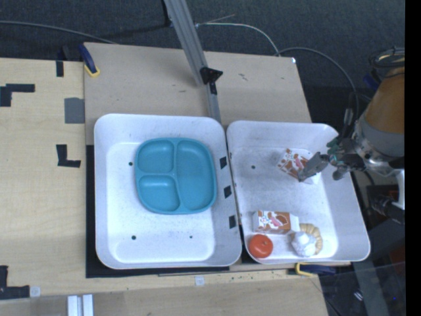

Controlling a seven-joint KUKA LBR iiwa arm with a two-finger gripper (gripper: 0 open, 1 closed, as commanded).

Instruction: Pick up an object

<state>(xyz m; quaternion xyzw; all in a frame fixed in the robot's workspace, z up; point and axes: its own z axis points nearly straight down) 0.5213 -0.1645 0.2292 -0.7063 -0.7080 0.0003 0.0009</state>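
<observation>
Camera view: gripper (314, 168), finger state unclear, beside a crumpled white-and-red snack packet (293, 161)

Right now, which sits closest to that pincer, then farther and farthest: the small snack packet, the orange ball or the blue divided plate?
Measured from the pincer in the right bin:
1. Small snack packet, right beside its tip.
2. Orange ball, in that bin's near left corner.
3. Blue divided plate, over in the left bin.

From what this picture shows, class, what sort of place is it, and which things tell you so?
Most likely a robotics lab test bench: two white bins side by side, a robot arm reaching in, loose cables, and toy food such as a tomato.
</observation>
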